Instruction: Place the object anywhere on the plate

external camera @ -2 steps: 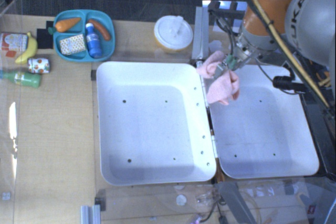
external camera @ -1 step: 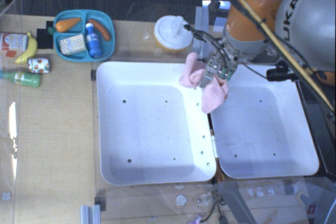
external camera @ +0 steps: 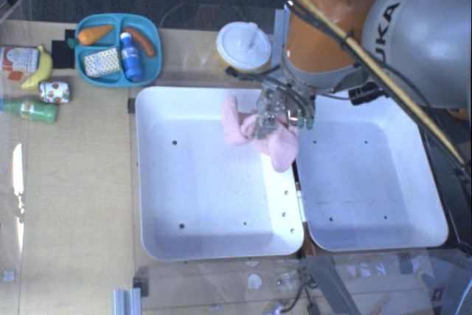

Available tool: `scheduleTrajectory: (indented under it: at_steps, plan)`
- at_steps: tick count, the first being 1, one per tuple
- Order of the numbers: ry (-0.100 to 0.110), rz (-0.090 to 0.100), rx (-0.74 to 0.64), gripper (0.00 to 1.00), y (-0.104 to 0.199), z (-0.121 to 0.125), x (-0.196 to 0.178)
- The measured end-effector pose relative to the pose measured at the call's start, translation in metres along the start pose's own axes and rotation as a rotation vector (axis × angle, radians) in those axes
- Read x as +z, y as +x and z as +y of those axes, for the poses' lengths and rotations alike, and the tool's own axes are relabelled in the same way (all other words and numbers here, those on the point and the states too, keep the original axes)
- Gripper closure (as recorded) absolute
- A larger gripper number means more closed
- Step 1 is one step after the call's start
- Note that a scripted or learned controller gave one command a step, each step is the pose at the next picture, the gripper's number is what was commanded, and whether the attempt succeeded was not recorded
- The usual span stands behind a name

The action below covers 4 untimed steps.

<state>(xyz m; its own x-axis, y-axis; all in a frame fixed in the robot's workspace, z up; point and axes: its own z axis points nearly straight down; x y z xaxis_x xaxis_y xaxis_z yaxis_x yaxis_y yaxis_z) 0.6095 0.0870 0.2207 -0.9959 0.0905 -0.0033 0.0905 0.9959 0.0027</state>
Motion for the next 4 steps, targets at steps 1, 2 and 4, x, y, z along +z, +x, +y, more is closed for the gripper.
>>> scheduleTrajectory:
  at_steps: [1, 2, 4]
  plan:
    - [0.0, 0.0, -0.093, 1.0, 0.02, 0.044, -0.008]
    - [-0.001, -0.001, -0.095, 1.0, 0.034, 0.096, 0.002]
    - [-0.002, -0.004, -0.095, 0.0, 0.046, 0.143, -0.006]
